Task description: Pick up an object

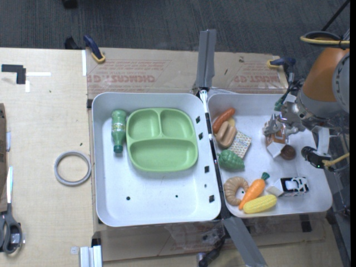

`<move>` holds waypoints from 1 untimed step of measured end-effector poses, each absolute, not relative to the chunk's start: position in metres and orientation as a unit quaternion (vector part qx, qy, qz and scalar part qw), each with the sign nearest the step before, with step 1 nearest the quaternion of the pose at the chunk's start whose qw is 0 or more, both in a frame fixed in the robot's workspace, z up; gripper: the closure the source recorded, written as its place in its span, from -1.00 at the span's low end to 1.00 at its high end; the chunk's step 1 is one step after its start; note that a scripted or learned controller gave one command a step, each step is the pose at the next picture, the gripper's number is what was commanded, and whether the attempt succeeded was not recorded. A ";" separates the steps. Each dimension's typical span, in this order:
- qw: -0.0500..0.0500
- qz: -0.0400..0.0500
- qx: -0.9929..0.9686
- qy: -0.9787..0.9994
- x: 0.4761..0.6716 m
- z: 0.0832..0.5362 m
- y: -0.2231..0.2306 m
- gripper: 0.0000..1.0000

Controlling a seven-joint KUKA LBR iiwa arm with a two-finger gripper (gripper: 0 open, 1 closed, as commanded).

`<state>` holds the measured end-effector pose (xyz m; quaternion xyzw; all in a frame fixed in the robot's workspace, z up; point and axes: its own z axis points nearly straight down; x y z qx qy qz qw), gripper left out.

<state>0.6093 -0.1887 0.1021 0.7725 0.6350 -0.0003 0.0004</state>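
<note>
My gripper [276, 128] hangs over the right part of the right bin [311, 204], just above a small white and orange piece [275, 148] and a brown ball [287, 152]. Nothing is visibly lifted by it. The bin also holds a hot dog [226, 132], an orange sausage [223, 117], a cracker [241, 144], a green knobbly toy [231, 161], a pretzel [234, 189], a carrot [253, 188], a yellow fruit [260, 204] and a black and white toy [293, 186].
The left bin [156, 204] holds a green divided plate [162, 138] and a green bottle [118, 129] beside it. On the bench to the left lie a tape ring [73, 168] and scissors [8, 232]. A grey divider [206, 60] rises between the bins at the back.
</note>
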 end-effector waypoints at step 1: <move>0.001 0.000 0.718 0.696 0.659 0.175 -0.191 1.00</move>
